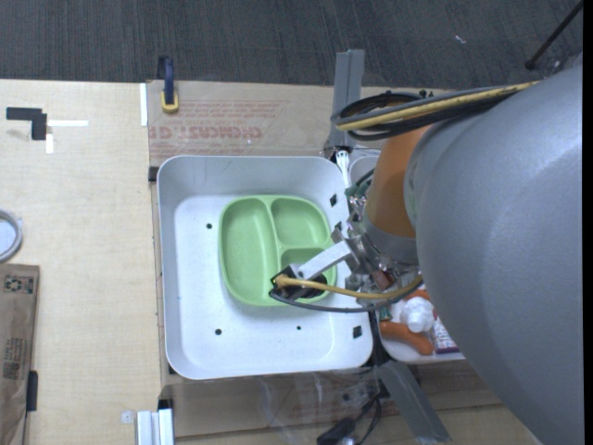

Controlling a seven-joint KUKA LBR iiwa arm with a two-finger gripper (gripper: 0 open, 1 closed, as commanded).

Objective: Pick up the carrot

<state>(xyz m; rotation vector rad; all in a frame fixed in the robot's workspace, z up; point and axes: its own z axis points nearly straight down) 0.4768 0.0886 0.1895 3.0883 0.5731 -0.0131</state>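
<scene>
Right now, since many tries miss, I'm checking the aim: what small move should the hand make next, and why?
Probably a short shift toward the right bin. The hand hangs over the left bin's right edge, beside the green divided plate, while the orange carrot lies in the right bin, partly hidden under the arm.

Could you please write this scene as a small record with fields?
left bin: white, holds a green divided plate
right bin: mostly hidden under the arm
carrot: orange, lying in the right bin, partly hidden by the arm
neighbour: a white thing right beside the carrot
task state: carrot apparently not yet lifted
</scene>
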